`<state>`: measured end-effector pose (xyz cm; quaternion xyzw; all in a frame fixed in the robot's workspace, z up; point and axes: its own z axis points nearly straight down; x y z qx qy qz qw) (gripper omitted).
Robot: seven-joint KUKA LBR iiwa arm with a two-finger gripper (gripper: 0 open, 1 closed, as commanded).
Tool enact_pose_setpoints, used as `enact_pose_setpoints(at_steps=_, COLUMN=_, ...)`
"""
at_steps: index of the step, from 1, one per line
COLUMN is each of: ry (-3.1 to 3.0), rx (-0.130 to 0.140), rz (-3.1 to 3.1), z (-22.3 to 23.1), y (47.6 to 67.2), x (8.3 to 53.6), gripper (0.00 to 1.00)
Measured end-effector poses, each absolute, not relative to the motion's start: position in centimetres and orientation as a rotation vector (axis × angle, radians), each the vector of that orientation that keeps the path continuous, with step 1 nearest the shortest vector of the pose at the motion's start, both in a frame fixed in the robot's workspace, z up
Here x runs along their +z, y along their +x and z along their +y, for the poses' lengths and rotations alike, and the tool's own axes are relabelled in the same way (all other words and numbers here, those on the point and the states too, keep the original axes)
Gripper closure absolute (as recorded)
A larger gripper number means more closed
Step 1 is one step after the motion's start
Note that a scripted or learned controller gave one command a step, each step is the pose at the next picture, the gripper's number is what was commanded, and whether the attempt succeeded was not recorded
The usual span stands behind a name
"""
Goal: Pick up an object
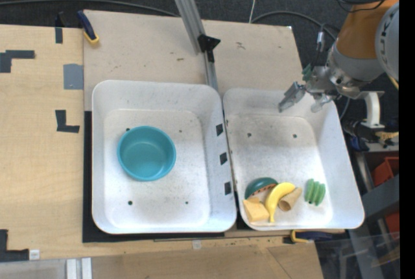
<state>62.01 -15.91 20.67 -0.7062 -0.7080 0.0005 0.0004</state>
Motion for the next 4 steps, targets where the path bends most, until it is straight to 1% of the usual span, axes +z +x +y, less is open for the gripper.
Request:
enact_pose_setpoints(at_steps=1, ry=-2.218, rx=0.002, rz=-2.224, z=-15.9, y=62.0, x=20.7, gripper=0.0)
enact_pose_setpoints(at_steps=3, ry=-2.215, rx=0.007, rz=-2.221, z=-15.0, y=61.3, x=11.7, gripper=0.0)
enact_pose_setpoints(at_steps=4, ry=-2.217, rx=0.005, rz=-2.223, z=-14.8, y=61.2, x=8.7, gripper=0.0)
